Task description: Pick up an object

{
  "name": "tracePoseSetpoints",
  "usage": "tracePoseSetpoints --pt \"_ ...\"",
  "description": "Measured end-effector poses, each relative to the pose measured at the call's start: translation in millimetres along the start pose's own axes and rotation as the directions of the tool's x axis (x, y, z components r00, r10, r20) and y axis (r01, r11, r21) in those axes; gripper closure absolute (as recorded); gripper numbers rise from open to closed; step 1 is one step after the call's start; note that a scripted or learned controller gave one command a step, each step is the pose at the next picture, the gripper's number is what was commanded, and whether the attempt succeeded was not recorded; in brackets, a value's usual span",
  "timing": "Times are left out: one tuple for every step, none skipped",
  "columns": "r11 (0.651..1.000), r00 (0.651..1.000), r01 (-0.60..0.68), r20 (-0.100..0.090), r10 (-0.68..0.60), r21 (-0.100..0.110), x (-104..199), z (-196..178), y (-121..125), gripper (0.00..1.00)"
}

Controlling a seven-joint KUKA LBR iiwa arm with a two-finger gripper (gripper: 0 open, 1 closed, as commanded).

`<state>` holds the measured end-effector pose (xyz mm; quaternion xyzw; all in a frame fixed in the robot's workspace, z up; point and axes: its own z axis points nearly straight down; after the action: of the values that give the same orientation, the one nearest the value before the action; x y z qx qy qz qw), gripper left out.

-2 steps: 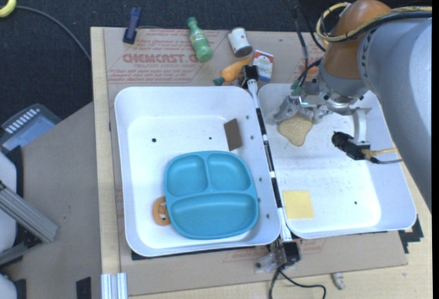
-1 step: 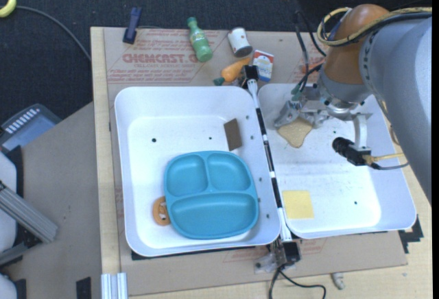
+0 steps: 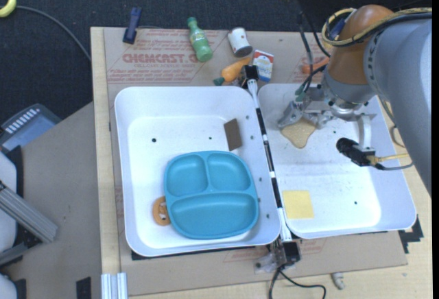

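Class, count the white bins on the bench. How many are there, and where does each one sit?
2. The left bin holds a blue divided plate; the right bin sits beside it, under the gripper.

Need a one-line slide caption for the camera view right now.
KUKA arm's gripper lowered over a tan flat piece in the right bin; blue divided plate in the left bin.

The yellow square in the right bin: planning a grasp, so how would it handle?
The yellow square lies flat against the right bin floor, so it is probably thin, light and hard to pinch from above. Pushed, it would likely slide, not roll.
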<state>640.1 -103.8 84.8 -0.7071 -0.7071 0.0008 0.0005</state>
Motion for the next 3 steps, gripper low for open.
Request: tracePoseSetpoints --pt "1.0 1.0 -0.001 0.0 0.001 0.0 1.9 0.0 -8.6 0.0" --pt "1.0 1.0 -0.001 -0.001 0.001 0.0 9.5 0.2 -22.0 0.0" --pt "1.0 1.0 0.001 0.001 -0.001 -0.004 -1.5 0.0 -2.3 0.0"
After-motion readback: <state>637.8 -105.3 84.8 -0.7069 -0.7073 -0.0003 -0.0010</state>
